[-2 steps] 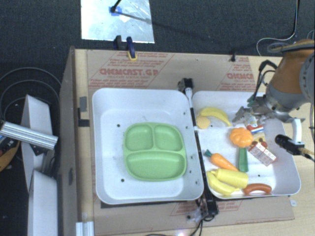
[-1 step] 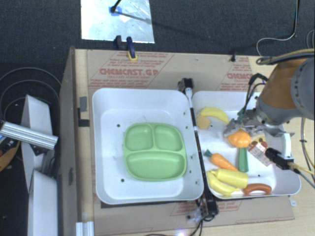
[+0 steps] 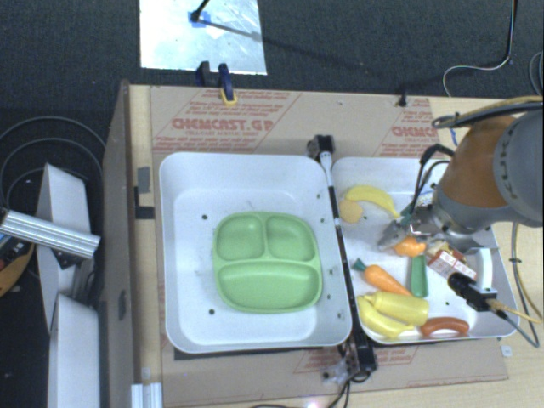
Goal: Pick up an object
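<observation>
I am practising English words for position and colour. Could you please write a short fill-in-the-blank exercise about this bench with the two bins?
1. The divided plate in the left bin is ____ in colour.
2. The plate has ____ compartments.
3. The banana lies in the ____ bin.
4. The carrot is ____ in colour.

Missing words: green; three; right; orange

Beside a pale green divided plate in the white left bin, a yellow banana, an orange carrot, a dark green piece and a red sausage are being shown.
</observation>
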Controlling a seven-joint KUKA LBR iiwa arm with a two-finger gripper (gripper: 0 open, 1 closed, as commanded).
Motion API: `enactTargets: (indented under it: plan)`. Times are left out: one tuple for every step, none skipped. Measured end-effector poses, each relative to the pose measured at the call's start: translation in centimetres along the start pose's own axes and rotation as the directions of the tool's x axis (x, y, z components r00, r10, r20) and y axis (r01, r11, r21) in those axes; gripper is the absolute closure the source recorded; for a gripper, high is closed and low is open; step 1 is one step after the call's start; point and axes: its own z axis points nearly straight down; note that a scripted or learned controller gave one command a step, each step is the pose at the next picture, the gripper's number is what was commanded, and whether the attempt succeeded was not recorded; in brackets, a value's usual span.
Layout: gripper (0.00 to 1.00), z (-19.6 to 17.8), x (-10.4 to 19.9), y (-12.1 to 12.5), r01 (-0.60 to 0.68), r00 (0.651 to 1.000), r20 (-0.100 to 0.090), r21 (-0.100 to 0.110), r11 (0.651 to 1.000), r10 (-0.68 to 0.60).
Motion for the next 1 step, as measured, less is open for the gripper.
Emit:
enactTargets:
  plan:
    - [0.0,-0.18,2.38,7.97,0.008,1.0,0.001,-0.009,1.0,-0.008]
